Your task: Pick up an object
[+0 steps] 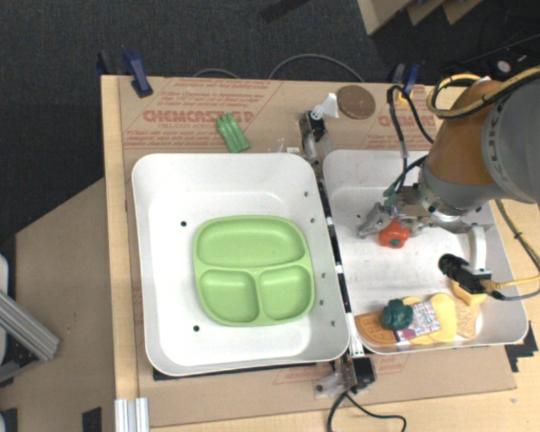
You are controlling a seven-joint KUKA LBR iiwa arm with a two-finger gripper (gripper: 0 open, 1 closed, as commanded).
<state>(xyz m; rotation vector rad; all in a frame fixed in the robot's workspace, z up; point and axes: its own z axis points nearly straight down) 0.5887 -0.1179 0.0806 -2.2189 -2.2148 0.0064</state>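
camera view: fixed overhead | slanted down | mid-distance | covers both white bins (153, 268) and bench (252, 97)

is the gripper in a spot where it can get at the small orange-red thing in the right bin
Probably yes. The gripper is down in the right bin, right at the small orange-red object, and bare bin floor lies around the object. The pile of toys sits apart, at the bin's near edge.

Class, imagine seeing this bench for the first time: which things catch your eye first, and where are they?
A green divided tray sits in the middle of the left bin. In the right bin, the gripper hangs by a small orange object, with a pile of toys at the near edge.
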